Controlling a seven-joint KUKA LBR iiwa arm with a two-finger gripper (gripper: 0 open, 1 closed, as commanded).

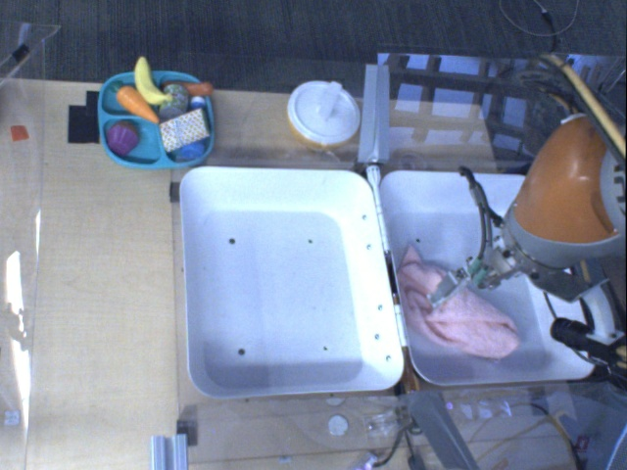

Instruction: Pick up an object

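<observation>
A crumpled pink cloth [458, 313] lies in the right bin [431, 204], toward its front. My gripper [451, 290] reaches in from the right and hangs just over the cloth's upper middle, its fingertips at or touching the fabric. The grey arm with its orange band [563, 196] fills the bin's right side and hides part of it.
The left bin [279, 282] sits beside the right one, sharing a middle rim. Behind it stand a white lidded container [324, 112] and a blue tray [155, 117] of toy food. Cables run along the right edge of the bench.
</observation>
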